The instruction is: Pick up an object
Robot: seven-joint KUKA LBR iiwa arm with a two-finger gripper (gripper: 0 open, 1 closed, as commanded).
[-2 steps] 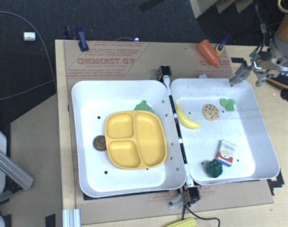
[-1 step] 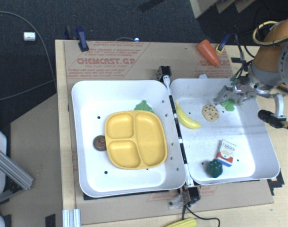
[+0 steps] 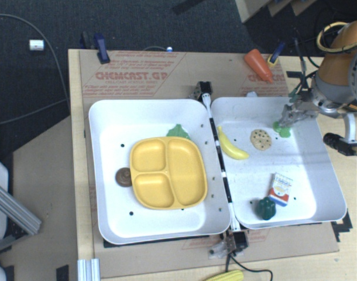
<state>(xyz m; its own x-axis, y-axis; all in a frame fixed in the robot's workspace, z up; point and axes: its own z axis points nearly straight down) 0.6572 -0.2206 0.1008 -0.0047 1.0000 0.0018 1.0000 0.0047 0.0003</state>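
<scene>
Bins sit side by side on the table (image 3: 137, 69), and the single overhead view takes in both. The left bin (image 3: 108, 174) carries a yellow divided plate (image 3: 167, 172), with a brown disc (image 3: 123, 177) at the plate's nine o'clock and a green leaf-shaped piece (image 3: 178, 131) peeking out at its twelve o'clock. The right bin (image 3: 319, 174) holds a banana (image 3: 230, 146) near its left wall, a speckled cookie (image 3: 260, 139) just beside it at three o'clock, a small red and white carton (image 3: 281, 189) lower down, and a dark green lump (image 3: 265, 208) at the carton's seven o'clock.

A small bright green piece (image 3: 283, 130) lies at the cookie's two o'clock, directly under the jaws (image 3: 287, 117), and looks like the thing being gone for. Whether the jaws are apart or closed I cannot tell; they are too small and blurred against the bin floor.

To do this well, the tips should straddle the green piece squarely, go right down to the floor, close fully, then lift straight up, since such a small item can easily slip out sideways. The cookie is near enough to be nudged.

The arm (image 3: 336, 69) enters from three o'clock, its wrist bent down over the bin's upper right part.
</scene>
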